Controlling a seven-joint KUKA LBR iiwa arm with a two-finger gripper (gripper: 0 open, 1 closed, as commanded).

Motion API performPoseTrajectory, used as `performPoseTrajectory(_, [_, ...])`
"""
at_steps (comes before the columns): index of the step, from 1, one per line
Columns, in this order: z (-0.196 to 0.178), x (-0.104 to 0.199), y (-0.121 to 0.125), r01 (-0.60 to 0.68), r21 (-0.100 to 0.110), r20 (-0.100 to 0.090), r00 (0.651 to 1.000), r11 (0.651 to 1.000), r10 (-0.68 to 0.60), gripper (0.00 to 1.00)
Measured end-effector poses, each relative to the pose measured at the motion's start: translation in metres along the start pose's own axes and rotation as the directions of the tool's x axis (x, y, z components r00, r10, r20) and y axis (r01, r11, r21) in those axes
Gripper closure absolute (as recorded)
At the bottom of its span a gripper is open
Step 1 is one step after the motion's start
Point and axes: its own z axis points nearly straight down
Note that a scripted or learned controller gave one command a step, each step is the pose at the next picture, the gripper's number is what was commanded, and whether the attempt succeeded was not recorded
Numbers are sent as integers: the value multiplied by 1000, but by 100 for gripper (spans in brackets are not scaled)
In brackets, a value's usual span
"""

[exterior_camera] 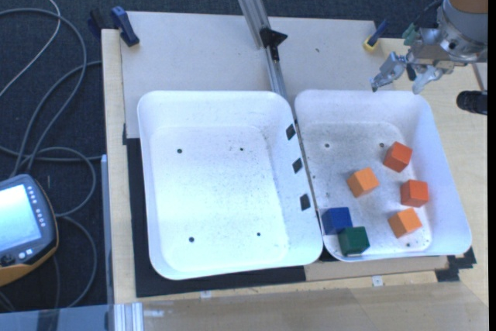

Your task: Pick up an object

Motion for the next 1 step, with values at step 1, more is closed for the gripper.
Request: performPoseTrajectory(1, [161,30,-37,-1,7,-3,1000,1000,1,0])
